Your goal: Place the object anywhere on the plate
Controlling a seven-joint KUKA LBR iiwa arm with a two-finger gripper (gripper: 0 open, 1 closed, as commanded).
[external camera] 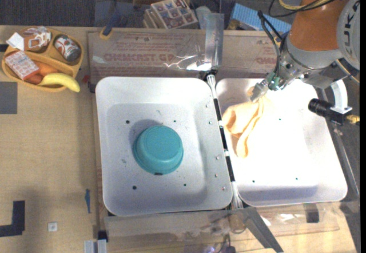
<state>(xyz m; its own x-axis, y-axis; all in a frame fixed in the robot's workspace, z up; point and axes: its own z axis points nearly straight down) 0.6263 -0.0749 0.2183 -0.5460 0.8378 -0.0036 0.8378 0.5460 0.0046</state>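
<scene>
- The yellow cloth (245, 123) is the one soft object I count; it hangs in a long drape over the left part of the right bin (320, 189), its lower folds resting on the bin floor just beside the seam between the bins.
- One teal plate (159, 149), which to me looks more like a shallow upturned bowl, sits near the middle of the left bin (114, 189), well apart from the cloth.
- I count two white bins, side by side and touching along their inner edges.
- The gripper (264, 88) is over the upper left of the right bin, and I see the top corner of the cloth pinched between its fingers, so the jaws are closed on the cloth; the overexposed white there makes me hedge slightly on how firm that hold is.
- The arm (320, 11) comes in from the upper right, wrist tilted down and leftward, its orange band above the bin's far edge.
- Farther back, one yellow tray (12, 72) on the bench's far left holds a banana (61, 80) and some small packets.
</scene>
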